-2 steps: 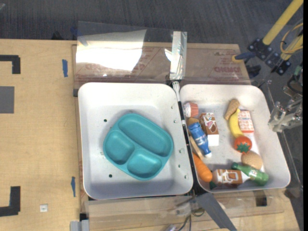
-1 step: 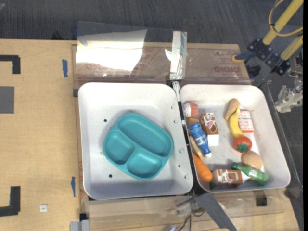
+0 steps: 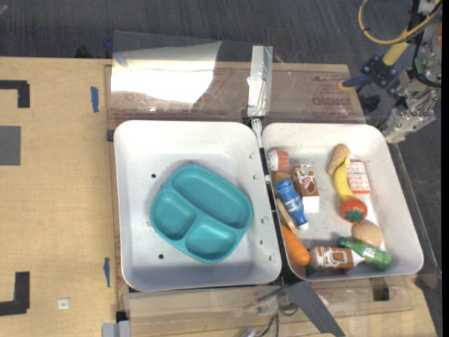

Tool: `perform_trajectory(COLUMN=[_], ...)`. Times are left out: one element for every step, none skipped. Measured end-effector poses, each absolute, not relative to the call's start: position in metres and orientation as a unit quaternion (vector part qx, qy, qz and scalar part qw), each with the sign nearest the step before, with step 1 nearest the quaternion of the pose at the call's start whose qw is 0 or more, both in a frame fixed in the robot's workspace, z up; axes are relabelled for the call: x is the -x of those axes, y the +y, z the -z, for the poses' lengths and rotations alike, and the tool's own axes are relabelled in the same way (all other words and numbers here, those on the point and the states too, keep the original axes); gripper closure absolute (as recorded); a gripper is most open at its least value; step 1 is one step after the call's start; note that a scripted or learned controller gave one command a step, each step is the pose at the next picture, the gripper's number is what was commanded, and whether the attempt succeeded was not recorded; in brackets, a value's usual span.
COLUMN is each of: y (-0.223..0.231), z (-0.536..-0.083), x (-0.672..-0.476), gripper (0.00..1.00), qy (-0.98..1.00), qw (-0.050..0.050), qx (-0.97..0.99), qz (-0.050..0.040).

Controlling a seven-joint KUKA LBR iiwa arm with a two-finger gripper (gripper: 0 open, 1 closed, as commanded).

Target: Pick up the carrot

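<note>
Carrot (image 3: 295,248) not yet approached: the reach is still to come.
The gripper (image 3: 409,120) hangs outside the right bin's (image 3: 403,209) far right corner; I cannot tell its state. The carrot lies well apart, against the bin's near left wall, beside a blue bottle (image 3: 290,203) and a brown bottle (image 3: 332,258), so the next move calls for a crossing and a careful descent.

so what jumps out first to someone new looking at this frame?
The teal divided plate, lying alone in the left bin, draws the eye first. Next comes the jumble of toy food in the right bin, with the carrot against its left wall near the front corner, beside a blue bottle. The gripper sits off past the right bin's far right corner, apart from all of it.
</note>
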State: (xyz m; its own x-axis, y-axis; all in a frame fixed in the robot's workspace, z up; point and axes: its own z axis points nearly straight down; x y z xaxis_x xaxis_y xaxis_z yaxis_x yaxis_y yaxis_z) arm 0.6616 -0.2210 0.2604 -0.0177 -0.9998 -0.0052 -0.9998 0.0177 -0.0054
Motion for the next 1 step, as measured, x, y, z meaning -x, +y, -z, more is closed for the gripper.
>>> perform_trajectory(y=[-0.2218], z=[-0.3131], x=[-0.6684], gripper=[1.0], qy=[0.627], qw=[0.004], qx=[0.779], qz=[0.003])
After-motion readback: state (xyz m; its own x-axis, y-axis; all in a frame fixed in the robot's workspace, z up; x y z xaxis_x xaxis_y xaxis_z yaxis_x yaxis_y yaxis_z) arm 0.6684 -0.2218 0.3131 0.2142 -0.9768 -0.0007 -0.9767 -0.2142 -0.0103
